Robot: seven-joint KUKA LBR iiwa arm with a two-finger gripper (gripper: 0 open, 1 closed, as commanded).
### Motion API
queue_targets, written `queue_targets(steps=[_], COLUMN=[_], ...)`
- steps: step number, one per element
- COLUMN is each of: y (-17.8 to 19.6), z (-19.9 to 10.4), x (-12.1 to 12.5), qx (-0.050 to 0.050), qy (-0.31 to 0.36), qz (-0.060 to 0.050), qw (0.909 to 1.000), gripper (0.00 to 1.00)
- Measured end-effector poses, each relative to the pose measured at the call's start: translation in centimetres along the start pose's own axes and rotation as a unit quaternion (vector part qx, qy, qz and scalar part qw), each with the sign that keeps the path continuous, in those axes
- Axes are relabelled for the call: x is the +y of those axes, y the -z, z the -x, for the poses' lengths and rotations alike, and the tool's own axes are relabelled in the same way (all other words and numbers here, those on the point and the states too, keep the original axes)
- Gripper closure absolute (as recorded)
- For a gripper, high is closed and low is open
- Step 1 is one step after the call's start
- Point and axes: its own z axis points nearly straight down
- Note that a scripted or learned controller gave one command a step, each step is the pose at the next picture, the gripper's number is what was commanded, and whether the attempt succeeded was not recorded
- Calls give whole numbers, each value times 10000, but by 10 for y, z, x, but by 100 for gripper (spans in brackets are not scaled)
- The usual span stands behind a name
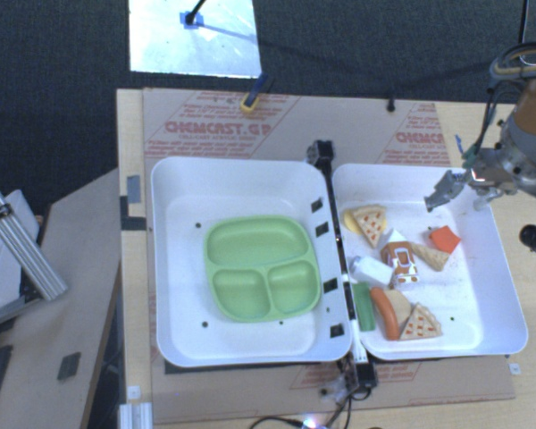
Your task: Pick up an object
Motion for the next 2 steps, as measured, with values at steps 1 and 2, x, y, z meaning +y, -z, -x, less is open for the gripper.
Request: queue_targets(steps=[1,2], y=[7,-51], z=[0,9], x=[2,3], qx=[-10,-7], qy=[13,-2], qz=[57,37], qw=[10000,10000], gripper=[0,0])
